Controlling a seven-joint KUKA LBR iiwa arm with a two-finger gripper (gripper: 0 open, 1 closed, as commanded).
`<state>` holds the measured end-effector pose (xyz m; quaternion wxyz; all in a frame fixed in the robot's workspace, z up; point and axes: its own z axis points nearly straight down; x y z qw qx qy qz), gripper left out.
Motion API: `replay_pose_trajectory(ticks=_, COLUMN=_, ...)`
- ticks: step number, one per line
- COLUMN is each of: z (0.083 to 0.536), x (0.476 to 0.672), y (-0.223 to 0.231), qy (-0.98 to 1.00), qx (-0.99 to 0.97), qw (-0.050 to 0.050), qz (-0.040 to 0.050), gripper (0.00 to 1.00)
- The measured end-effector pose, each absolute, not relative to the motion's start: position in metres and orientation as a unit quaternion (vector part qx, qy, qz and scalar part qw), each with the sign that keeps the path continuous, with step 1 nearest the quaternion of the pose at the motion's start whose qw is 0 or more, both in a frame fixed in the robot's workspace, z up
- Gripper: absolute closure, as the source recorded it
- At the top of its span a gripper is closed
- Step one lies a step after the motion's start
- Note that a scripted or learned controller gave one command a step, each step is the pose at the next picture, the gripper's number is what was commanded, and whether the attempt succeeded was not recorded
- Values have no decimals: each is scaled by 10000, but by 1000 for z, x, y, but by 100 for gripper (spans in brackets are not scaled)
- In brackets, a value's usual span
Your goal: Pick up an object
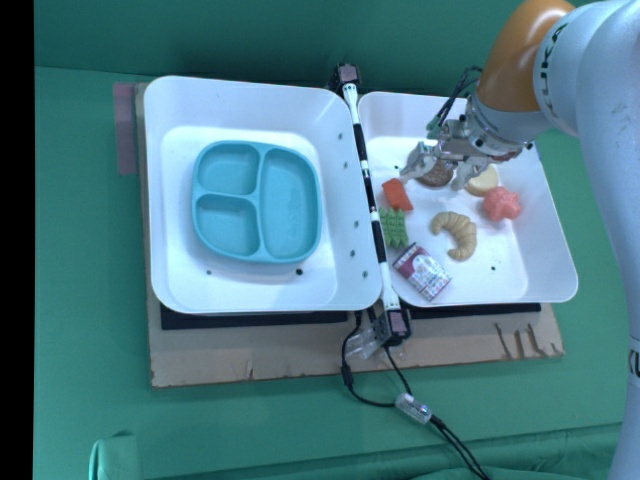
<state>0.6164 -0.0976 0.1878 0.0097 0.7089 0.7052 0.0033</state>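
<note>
My gripper (440,166) hangs low over the back of the right bin (545,268), fingers spread. A brown round piece (436,177) lies between the two fingertips (415,158), and I cannot tell whether they touch it. Just right of the gripper lie a pale yellow slice (486,180) and a pink-red lump (502,203). In front of it lie an orange-red block (397,194), a green piece (393,226), a tan croissant (455,234) and a red-and-white packet (421,272).
The left bin (180,108) holds a teal divided plate (256,200). A black-and-white bar (365,183) runs along the ridge between the bins. Cables (400,393) trail off the bench's front edge.
</note>
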Motion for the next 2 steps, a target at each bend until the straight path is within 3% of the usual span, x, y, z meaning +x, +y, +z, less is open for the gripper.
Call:
replay_pose_trajectory(ticks=1, z=204, x=620, y=-100, qy=7033, qx=7107, qw=163, qz=62, gripper=100)
replay_pose_trajectory(ticks=2, z=204, x=620, y=-100, qy=7032, qx=7108, qw=162, qz=62, gripper=0)
